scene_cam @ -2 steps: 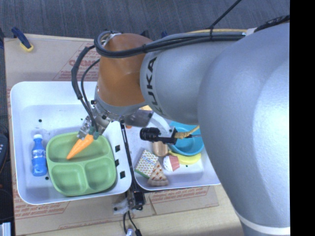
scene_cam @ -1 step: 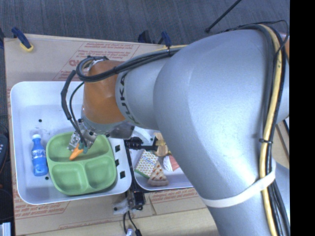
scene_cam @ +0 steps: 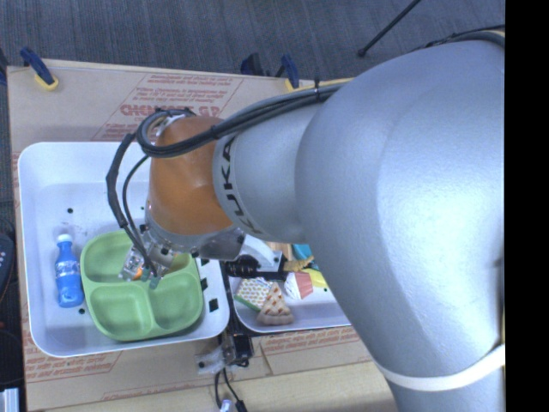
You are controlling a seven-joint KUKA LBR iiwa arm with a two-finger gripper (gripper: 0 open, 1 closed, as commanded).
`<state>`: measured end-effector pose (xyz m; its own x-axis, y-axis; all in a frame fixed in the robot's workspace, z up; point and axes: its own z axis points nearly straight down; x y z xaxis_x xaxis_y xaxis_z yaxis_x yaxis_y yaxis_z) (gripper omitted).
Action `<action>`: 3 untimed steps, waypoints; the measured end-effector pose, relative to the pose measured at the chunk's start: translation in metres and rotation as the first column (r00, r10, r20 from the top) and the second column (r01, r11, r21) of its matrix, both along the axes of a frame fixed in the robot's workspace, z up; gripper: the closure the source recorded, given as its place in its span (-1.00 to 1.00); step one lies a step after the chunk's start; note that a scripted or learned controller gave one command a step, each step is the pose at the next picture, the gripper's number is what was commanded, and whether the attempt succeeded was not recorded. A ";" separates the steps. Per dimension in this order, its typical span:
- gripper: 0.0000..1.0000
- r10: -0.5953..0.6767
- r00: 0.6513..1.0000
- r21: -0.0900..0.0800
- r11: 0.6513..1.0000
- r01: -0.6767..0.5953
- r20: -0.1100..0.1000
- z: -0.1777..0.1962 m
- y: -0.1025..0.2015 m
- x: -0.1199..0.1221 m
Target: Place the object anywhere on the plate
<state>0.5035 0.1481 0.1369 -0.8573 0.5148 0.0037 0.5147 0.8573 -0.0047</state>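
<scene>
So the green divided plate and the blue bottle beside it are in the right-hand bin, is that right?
Not quite. The camera view shows the green divided plate and the blue bottle beside it in the left-hand bin, not the right-hand one. The rest holds: the bottle lies just left of the plate.

Green plate (scene_cam: 176,312), blue bottle (scene_cam: 67,270), white bins (scene_cam: 39,230), grey arm (scene_cam: 386,204) with orange band (scene_cam: 180,178).

camera view: overhead, slanted | arm (scene_cam: 386,204) close, entering right | faces bins (scene_cam: 39,178)
</scene>
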 end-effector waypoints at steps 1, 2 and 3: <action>1.00 0.304 0.953 0.004 0.953 -0.304 0.001 -0.014 -0.029 -0.028; -1.00 0.301 0.954 0.002 0.954 -0.301 0.000 -0.014 -0.030 -0.028; -1.00 -0.113 0.994 0.002 0.994 0.113 -0.001 -0.043 -0.008 -0.005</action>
<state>0.4988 0.1401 0.0934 -0.7934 0.6087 0.0059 0.6087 0.7934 -0.0033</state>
